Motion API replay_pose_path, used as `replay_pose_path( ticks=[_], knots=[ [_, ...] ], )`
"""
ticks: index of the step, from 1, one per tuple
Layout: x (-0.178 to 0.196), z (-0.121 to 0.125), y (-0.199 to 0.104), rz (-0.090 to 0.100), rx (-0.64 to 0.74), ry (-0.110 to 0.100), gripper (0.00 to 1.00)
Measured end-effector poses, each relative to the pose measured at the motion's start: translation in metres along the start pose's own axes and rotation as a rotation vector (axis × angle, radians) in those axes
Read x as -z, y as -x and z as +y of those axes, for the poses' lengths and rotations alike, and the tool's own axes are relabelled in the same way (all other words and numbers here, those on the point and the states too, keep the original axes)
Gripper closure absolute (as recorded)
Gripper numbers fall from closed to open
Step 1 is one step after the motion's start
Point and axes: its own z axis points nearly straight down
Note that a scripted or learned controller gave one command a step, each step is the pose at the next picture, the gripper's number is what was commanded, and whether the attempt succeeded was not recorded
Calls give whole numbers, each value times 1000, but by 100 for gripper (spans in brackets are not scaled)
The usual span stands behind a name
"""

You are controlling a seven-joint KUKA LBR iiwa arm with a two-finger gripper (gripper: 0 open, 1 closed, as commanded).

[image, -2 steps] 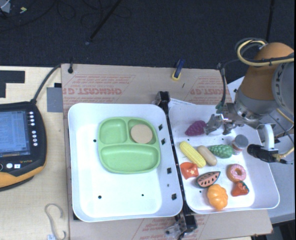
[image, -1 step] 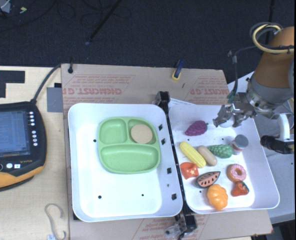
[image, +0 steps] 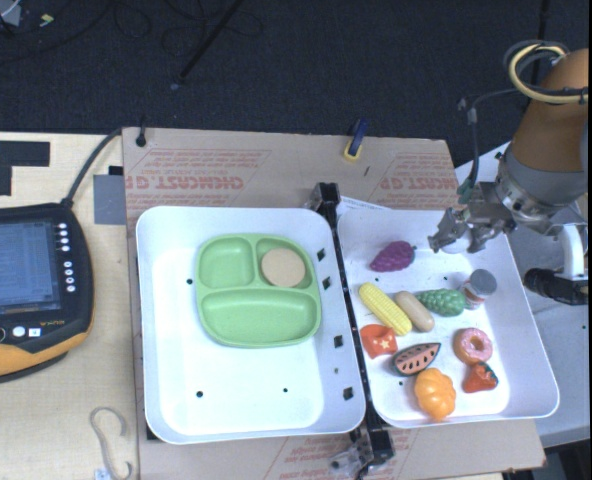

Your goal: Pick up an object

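The gripper [image: 456,236] hangs over the far part of the right bin [image: 536,368], its fingers spread open with nothing between them. No object has been lifted; the pick is, on this evidence, not yet begun.

All candidate items lie in the right bin. Nearest the gripper, just to its left, is a purple bunch of grapes [image: 392,256]. Further toward the near side lie a corn cob [image: 385,308], a sausage [image: 414,311], a green bunch of grapes [image: 442,301] and a small jar [image: 479,286]. Nearer again are a red pepper [image: 378,340], a watermelon slice [image: 417,357], a doughnut [image: 472,345], a strawberry [image: 480,377] and an orange pepper [image: 435,392].

The left bin [image: 176,388] holds a green divided plate [image: 256,308] with a biscuit [image: 282,266] in its far right compartment.

Remaining: descend, close on one item, raise it.
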Motion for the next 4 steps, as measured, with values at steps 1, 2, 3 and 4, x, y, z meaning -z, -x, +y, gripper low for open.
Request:
replay_pose_path(
  ticks=[1,2,3,4],
  knots=[
    [-7,-11,-55,3,3,-4,100],
    [-11,-2,-105,1,4,-3,100],
    [-11,-4,-116,1,1,-4,100],
    [-4,3,-115,0,0,-2,100]
  ],
)
